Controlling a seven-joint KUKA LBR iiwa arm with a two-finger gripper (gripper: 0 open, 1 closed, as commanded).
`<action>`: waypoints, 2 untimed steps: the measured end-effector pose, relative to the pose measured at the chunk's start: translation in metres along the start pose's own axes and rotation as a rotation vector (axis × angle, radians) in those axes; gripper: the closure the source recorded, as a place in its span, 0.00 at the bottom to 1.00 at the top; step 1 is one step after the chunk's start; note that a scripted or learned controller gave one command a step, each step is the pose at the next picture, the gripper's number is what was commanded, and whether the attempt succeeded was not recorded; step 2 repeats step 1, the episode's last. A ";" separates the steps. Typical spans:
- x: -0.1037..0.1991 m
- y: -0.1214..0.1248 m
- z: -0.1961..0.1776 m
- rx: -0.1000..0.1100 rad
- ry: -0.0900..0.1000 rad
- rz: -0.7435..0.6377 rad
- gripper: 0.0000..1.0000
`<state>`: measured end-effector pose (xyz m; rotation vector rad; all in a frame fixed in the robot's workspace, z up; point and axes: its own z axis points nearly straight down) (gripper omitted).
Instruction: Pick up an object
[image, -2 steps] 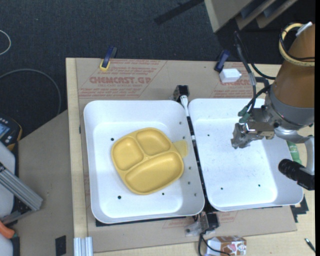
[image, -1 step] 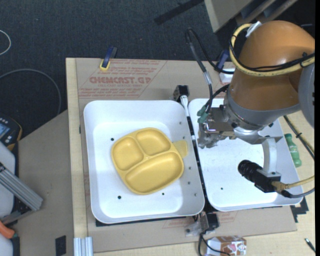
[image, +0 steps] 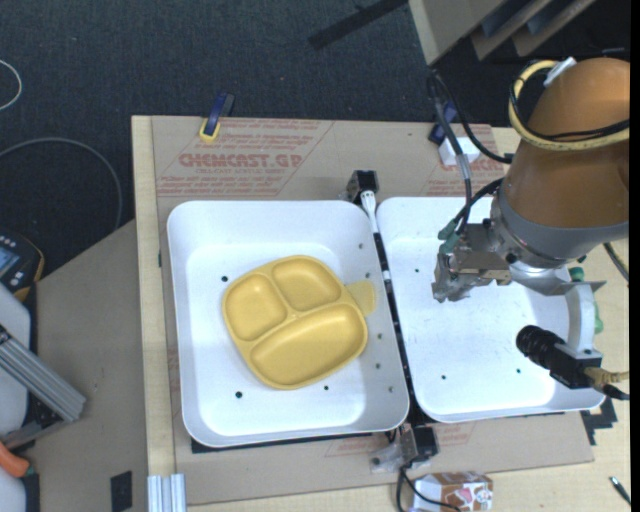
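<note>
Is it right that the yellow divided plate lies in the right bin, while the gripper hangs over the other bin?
Not quite. In the camera view the yellow divided plate lies in the left bin, not the right one. The gripper hangs over the other bin, the right bin, apart from the plate.

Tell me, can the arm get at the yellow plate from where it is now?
Probably yes. The plate lies uncovered in the left bin, and the tool hangs over the right bin, with just the low rims between them.
</note>
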<state>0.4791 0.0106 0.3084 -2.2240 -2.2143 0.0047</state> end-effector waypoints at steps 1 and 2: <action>0.058 0.000 -0.043 -0.010 0.002 -0.011 1.00; 0.058 0.000 -0.043 -0.010 0.002 -0.011 1.00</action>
